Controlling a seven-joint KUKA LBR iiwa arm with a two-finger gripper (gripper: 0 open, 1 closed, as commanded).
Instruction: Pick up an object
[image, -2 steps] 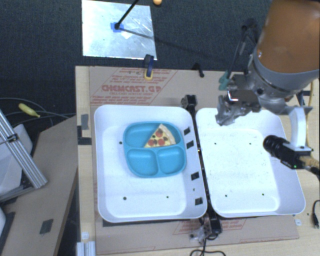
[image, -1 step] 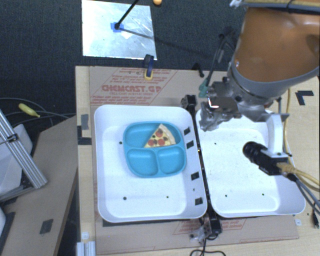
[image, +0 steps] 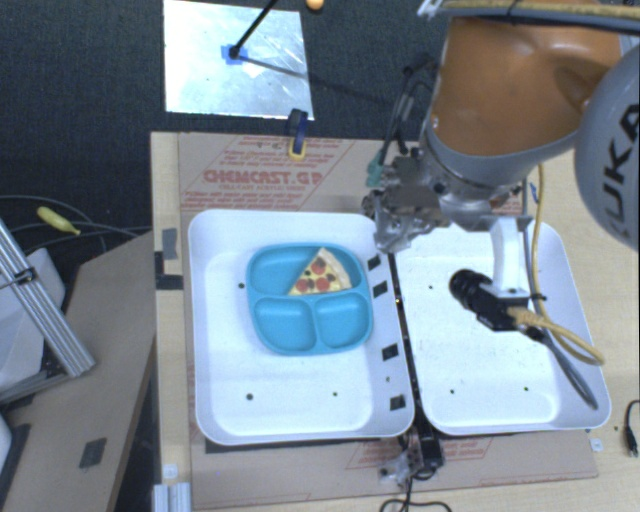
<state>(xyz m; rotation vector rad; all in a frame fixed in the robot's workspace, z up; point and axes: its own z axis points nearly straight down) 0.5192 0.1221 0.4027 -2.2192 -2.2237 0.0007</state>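
Cardboard-topped bench (image: 260, 170), two white bins side by side. Left bin (image: 250, 400) holds blue three-part plate (image: 300, 340). Toy pizza slice (image: 322, 272), yellow with red dots, lies in plate's far compartment. Gripper (image: 392, 240) hangs over bins' shared edge; spread or pressed together, cannot tell.

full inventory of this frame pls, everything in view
left bin: 1, white, left half of the bench
right bin: 1, white, touching the left bin's right side
plate: 1, blue, three compartments, in the left bin
pizza slice: 1, yellow with red spots, in the plate's far compartment
cardboard: 1, tan with red print, under both bins
foil sheet: 1, silver, beyond the cardboard
clip: 1, blue and yellow, at the cardboard's far edge
arm: 1, grey and orange, in from the right
tool: 1, grey, over the seam between the bins, far end
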